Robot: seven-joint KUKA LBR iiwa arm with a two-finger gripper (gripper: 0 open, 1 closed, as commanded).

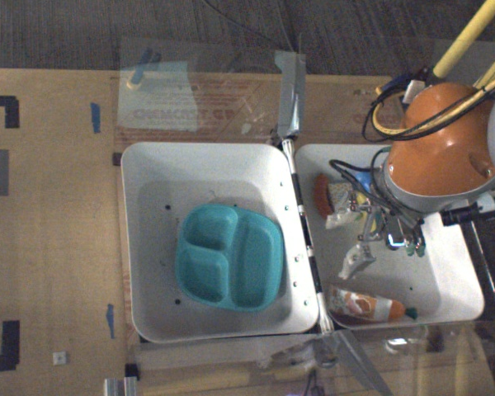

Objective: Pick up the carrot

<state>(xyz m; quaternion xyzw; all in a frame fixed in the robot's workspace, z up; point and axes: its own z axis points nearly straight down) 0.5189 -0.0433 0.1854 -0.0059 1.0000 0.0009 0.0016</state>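
While reaching in from the right edge, hangs the gripper (365, 252) over the middle of the right bin (470, 299). Cannot tell whether clenched or released there. Leaves the carrot (370, 307) lying along that bin's near edge, toward its near left corner, orange with a green tip, apart from the gripper. Shows a dark red item (322, 195) against the same bin's left wall, with a crumpled pale packet (341, 209) just beside. Keeps a teal divided plate (229, 256) in the middle of the left bin (140, 221).
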